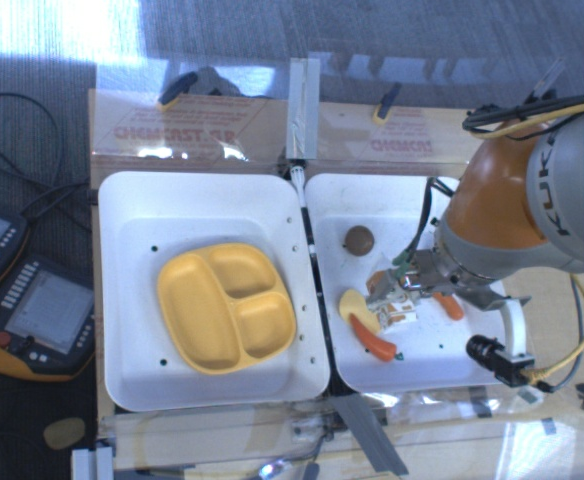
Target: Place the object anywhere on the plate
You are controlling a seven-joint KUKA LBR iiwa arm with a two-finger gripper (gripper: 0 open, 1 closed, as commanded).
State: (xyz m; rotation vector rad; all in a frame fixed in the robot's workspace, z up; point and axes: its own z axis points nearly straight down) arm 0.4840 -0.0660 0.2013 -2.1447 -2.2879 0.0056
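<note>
Gripper [397, 298] low in right white bin [412, 193], finger state unclear; pale yellow banana-shaped toy [355, 308] just left, red chilli-shaped toy [374, 343], brown ball [359, 239] nearby; yellow compartment plate [226, 306] in left white bin [132, 208].

Two bins sit side by side on the surface [197, 133], meeting along a divider rail [303, 108] that runs back from their shared edge. The left bin [122, 218] holds a sectioned plate [226, 306], set slightly toward its front and right. The right bin [372, 203] holds several small things: a round object [359, 239] toward the back left, a pale piece [356, 308] just in front of it, and a carrot-shaped piece [375, 342] touching that piece's front edge. The arm [512, 203] reaches in from the right, its claw [399, 296] low over the bin's middle, just right of the pale piece. A teach pendant [34, 318] lies left of the surface.
</note>
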